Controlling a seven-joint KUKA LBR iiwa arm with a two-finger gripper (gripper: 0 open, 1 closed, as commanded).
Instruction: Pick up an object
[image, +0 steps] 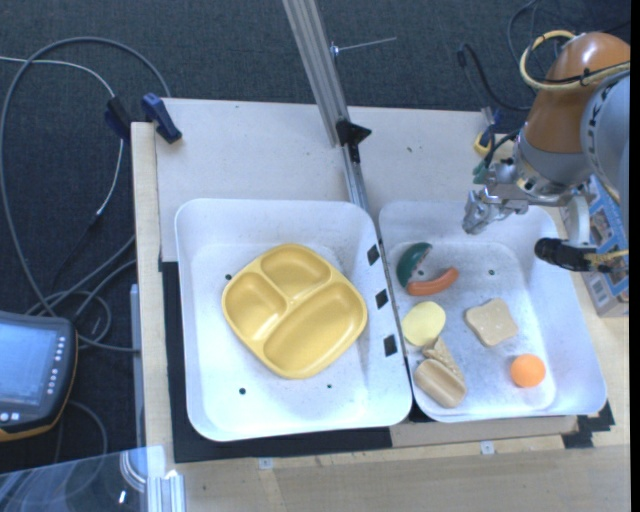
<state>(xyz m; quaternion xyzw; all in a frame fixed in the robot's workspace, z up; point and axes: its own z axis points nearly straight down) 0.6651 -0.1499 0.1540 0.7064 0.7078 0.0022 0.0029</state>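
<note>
- A dark green rounded piece (412, 262) lies near the right bin's (575, 340) back left, touching the sausage.
- An orange-red sausage (433, 282) lies slantwise just in front of it.
- A pale yellow round slice (423, 322) sits by the bin's left wall.
- A tan bread-like roll (440, 380) lies at the front left, just beside the yellow slice.
- A beige toast slice (491, 323) lies flat near the middle.
- A small orange ball (527, 371) rests at the front right, apart from the toast.
</note>
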